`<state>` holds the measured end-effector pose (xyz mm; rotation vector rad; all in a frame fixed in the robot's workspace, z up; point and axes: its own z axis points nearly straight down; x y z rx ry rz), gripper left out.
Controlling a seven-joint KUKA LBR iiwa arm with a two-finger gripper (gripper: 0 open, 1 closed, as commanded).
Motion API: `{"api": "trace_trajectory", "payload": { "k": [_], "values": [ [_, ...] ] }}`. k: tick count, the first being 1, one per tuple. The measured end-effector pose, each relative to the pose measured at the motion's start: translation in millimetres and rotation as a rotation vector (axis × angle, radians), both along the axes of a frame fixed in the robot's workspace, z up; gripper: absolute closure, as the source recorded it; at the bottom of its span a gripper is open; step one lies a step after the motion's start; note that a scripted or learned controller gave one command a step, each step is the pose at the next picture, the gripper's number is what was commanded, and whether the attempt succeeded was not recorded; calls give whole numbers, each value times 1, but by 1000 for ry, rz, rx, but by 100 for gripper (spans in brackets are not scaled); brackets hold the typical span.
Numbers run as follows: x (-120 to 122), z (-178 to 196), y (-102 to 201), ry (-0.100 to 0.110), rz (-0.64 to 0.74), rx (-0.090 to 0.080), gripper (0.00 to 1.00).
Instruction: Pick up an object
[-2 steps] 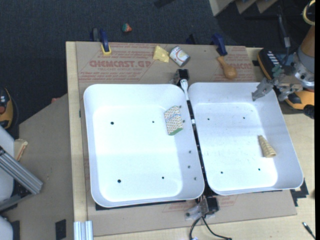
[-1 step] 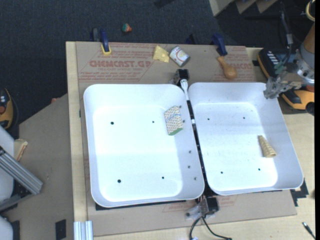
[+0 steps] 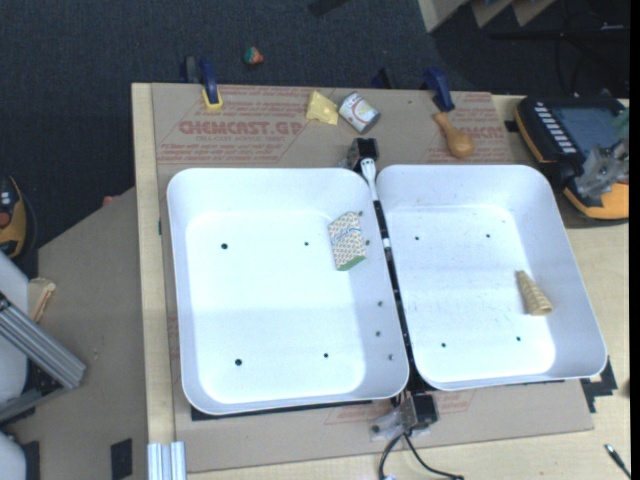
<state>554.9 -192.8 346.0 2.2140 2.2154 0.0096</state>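
Note:
A small patterned green-and-white packet [image 3: 347, 240] lies in the left bin [image 3: 200, 268], near its right wall. A tan ridged cone-shaped piece [image 3: 532, 292] lies in the right bin [image 3: 460, 368], toward its right side.
Behind the bins on the brown board lie a yellow wedge [image 3: 321, 109], a small grey-white can [image 3: 359, 112] and a wooden pear-shaped knob [image 3: 455, 137]. Blue clamps [image 3: 209, 80] hold the board's back edge. A yellow-and-black handheld device [image 3: 575, 143] sits at the far right.

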Motion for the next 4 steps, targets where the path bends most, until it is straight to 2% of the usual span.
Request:
{"api": "trace_trajectory", "payload": {
  "k": [1,2,3,4],
  "values": [
    [-78,18,-22,12,-6,3,100],
    [-75,70,1,2,3,-1,100],
    [-77,-56,119,26,11,9,100],
    [-74,65,172,-5,8,4,100]
  ]
}}
